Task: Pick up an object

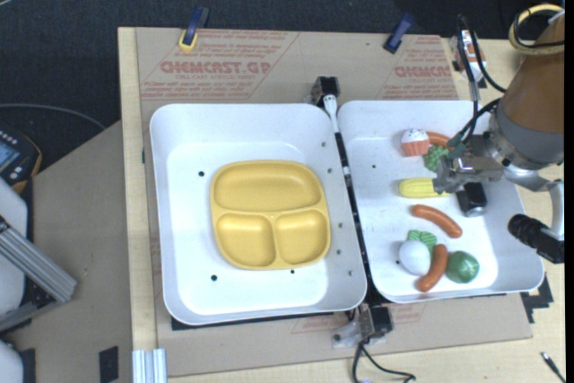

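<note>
End effector [453,173] sits low in the right bin [377,220], by a green toy [437,159] & yellow corn [416,187]. Can't tell its state. Sausage [437,221] just below. Left bin [179,220] w/ yellow tray [268,213] on counter [134,103].

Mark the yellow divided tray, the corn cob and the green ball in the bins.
yellow divided tray [268,213]: camera view, on the ridge where its compartments meet.
corn cob [415,187]: camera view, middle of the yellow cob.
green ball [463,266]: camera view, centre of its rounded top.
</note>
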